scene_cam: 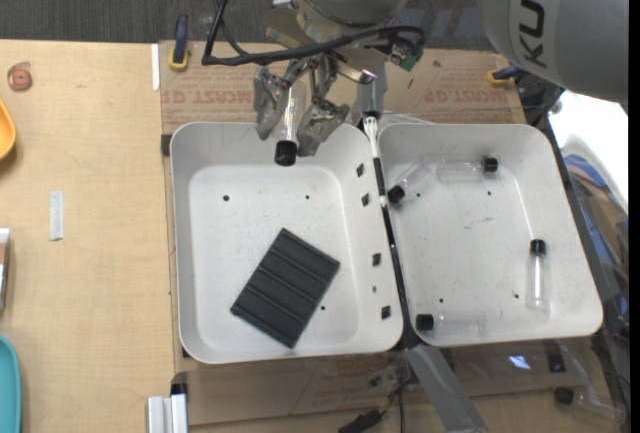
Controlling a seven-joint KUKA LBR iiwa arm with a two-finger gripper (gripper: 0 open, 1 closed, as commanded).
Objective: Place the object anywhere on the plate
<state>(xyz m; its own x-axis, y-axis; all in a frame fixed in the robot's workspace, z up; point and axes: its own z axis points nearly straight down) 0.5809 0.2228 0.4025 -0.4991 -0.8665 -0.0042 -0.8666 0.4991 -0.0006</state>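
Observation:
A black ribbed rectangular plate lies flat at a slant in the front middle of the left bin. My gripper hangs over the back edge of the left bin, well behind the plate. Between its fingers sits a clear vial, held upright, its black cap pointing down just above the bin floor. The gripper is shut on this vial.
The right bin holds several clear vials with black caps, one at the back, one near the divider, one at the right and one at the front. Cables hang behind the wrist.

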